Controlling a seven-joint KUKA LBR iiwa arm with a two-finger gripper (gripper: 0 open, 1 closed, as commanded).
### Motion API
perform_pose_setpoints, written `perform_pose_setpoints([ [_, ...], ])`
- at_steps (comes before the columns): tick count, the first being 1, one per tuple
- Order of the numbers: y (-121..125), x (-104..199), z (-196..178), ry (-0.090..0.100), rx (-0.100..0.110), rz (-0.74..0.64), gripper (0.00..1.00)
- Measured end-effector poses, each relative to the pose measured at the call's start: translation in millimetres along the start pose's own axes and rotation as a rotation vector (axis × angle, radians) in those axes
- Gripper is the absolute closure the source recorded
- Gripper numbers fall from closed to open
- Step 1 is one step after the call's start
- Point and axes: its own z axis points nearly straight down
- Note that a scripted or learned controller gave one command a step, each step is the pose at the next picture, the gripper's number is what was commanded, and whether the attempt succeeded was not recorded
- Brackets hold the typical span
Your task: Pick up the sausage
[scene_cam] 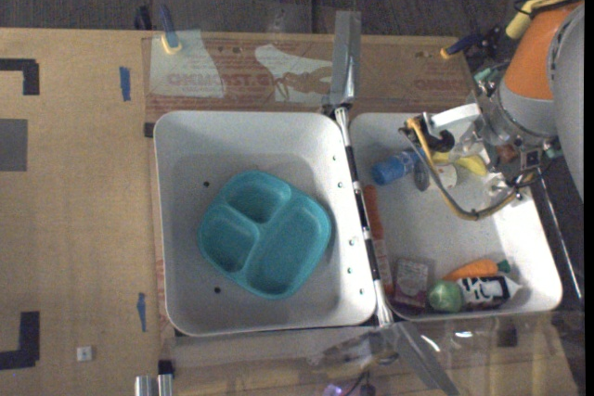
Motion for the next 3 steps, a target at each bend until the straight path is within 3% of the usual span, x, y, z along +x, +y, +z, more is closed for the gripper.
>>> perform_pose_setpoints([
  [1,-27.9,-77.6,99.7,0.005,-0.002,-0.039,0.0],
  [2,-35.5,-55.8,109.3,0.006,-0.008,0.036,0.0],
  [3,-33.9,-56.3,99.4,0.007,-0.007,0.041,1.0],
])
